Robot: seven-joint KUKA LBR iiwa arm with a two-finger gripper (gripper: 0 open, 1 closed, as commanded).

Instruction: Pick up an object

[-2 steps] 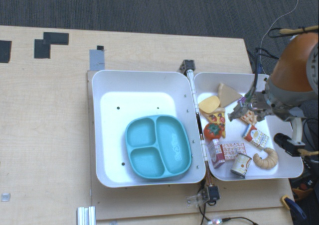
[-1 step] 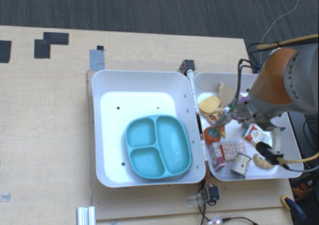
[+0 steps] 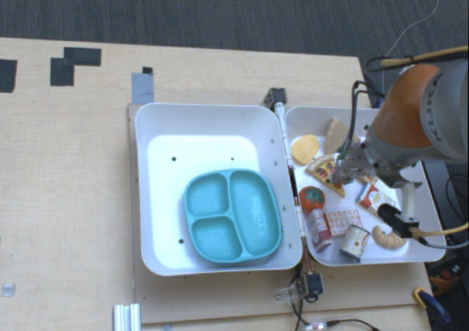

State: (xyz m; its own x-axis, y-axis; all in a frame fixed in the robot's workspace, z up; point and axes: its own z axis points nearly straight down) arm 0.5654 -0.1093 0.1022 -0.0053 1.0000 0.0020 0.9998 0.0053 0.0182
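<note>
The right bin (image 3: pixel 297 118) holds several small items. Among them are a yellow round piece (image 3: pixel 305 149), a pizza-slice toy (image 3: pixel 322 172), a red round fruit (image 3: pixel 311 198) and a small dark can (image 3: pixel 318 227) lying on its side. A pink-and-white packet (image 3: pixel 344 219), a silver can (image 3: pixel 354 243), a croissant toy (image 3: pixel 388 237) and a red-and-white carton (image 3: pixel 374 198) lie there too. My gripper (image 3: pixel 344 167) is low in this bin, just right of the pizza slice. The wrist hides its tip.
The left bin (image 3: pixel 168 146) bears a blue three-compartment plate (image 3: pixel 233 214). A beige piece (image 3: pixel 335 132) lies at the back of the right bin. The arm's orange band (image 3: pixel 403 113) overhangs the right bin's far right side. Cables run along the right edge.
</note>
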